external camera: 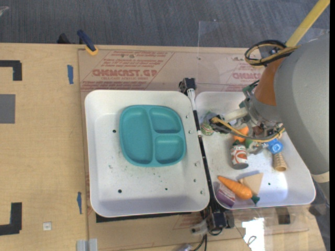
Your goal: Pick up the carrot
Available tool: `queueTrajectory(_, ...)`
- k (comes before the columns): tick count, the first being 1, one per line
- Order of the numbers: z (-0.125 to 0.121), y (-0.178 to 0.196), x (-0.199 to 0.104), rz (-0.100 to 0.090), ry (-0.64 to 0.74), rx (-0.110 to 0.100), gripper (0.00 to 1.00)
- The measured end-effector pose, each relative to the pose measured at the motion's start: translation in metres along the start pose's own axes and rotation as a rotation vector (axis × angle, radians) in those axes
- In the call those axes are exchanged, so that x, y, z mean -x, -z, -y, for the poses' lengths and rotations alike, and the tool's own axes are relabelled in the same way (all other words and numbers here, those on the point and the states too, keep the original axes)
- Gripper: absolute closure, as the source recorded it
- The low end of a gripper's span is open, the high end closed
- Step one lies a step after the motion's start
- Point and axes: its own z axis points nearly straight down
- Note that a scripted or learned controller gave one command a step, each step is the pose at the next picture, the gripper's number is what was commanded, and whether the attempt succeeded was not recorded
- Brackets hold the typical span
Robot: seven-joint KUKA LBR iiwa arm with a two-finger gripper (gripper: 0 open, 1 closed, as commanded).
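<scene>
The carrot (236,187), orange with a green stub at its right end, lies at the front of the right bin (298,184). It rests against a purple thing (225,195) and a beige wedge (253,180). My gripper (255,131) hangs low over the back of the right bin, well behind the carrot and apart from it, among several small items. The grey arm with its orange band (268,87) covers the bin's back right corner.
The left bin (99,156) bears a teal divided plate (153,135). In the right bin a small red and white can (239,156), a blue piece (276,147), a tan cone (280,162) and a small orange item (242,132) crowd around the gripper.
</scene>
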Motion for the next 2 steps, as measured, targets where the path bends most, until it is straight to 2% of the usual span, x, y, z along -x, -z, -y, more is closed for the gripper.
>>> queueTrajectory(1, 0.0, 0.012, -0.001, -0.001, 0.003, 0.0, 1.0)
queueTrajectory(2, 0.062, 0.098, 0.034, 0.002, -0.003, -0.004, 1.0)
